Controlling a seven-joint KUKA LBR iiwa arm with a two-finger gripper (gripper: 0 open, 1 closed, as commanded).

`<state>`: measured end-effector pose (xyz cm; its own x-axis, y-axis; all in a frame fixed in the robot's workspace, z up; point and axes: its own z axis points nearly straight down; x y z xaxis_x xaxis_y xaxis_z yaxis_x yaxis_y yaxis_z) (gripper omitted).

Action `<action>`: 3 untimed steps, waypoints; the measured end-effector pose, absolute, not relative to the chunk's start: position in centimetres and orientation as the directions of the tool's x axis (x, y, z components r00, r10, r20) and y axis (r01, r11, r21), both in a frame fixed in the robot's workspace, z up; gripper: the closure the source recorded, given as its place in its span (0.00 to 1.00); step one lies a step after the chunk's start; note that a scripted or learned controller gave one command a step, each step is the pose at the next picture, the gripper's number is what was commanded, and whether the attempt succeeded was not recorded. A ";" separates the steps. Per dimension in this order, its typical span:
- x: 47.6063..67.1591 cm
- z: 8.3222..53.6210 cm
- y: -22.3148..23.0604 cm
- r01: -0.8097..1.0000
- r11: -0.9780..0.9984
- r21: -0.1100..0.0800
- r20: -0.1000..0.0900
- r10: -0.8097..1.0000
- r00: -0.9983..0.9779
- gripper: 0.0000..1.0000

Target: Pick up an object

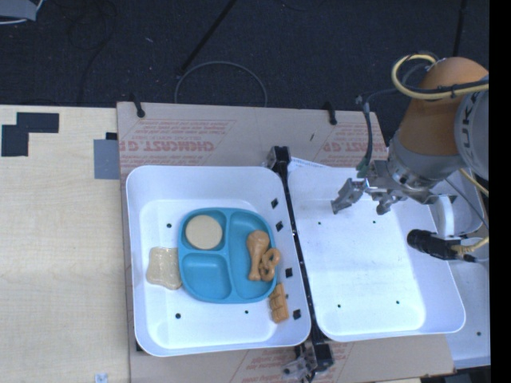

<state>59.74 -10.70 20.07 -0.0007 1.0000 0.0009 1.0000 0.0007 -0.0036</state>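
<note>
The bench (56,238) was pale wood, with a few dark patches near its far left edge. A brown cardboard sheet (207,138) with red printing lay flat on it — the lettering read upside down from the camera. Directly on the cardboard sat two shallow white bins side by side, touching along a black clamped seam: the left bin (152,186) and the right bin (359,317). Cardboard showed beyond the bins' far rims and again as a strip at their near edge.
</note>
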 end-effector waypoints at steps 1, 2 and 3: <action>60.4 14.7 -10.0 1.000 0.003 -0.007 0.001 1.000 -0.003 0.00; 60.3 9.3 -9.9 1.000 0.001 -0.008 0.001 1.000 -0.001 0.00; 60.4 10.6 -10.0 1.000 -0.002 -0.006 0.001 1.000 0.002 1.00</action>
<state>60.35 -9.98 10.62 0.0018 1.0000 0.0012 1.0000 -0.0018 -0.0062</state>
